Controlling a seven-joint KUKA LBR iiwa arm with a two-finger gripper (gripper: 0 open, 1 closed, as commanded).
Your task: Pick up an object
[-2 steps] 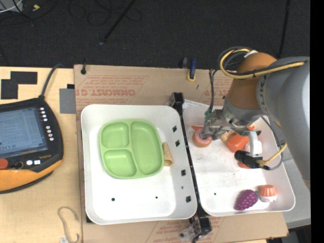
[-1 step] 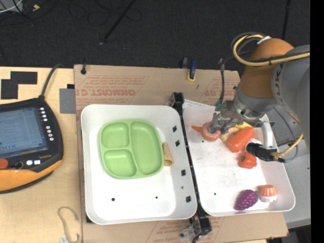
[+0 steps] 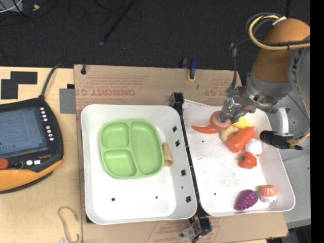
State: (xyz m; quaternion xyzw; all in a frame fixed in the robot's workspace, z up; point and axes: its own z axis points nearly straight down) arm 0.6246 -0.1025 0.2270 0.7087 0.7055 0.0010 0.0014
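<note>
Arm (image 3: 276, 59): grey, orange band above the wrist, entered from the far right and bent down over the far part of the right bin (image 3: 283, 186). Wrist pointed downward and leftward.

Claw (image 3: 230, 110): hung low at the far-left part of the toy cluster, just above the pink ring (image 3: 218, 119). Whether it was released or clenched could not be told.

Right bin contents, far cluster: pink ring, red chili pepper (image 3: 204, 129) lying to the left of it, tan piece (image 3: 228, 132), yellow piece (image 3: 244, 122), orange carrot (image 3: 240, 138), all touching or nearly so. Just near of these: white item (image 3: 254, 147) and small red pepper (image 3: 247, 160). Near right corner: purple grapes (image 3: 246, 199) beside a white-and-orange item (image 3: 267, 192).

Left bin (image 3: 96, 196): green divided plate (image 3: 130, 149), with a tan roll (image 3: 167, 154) at its right edge.

Bench (image 3: 61, 186): cardboard sheet under both bins; control pendant (image 3: 25, 143) at the far left of the scene.
</note>
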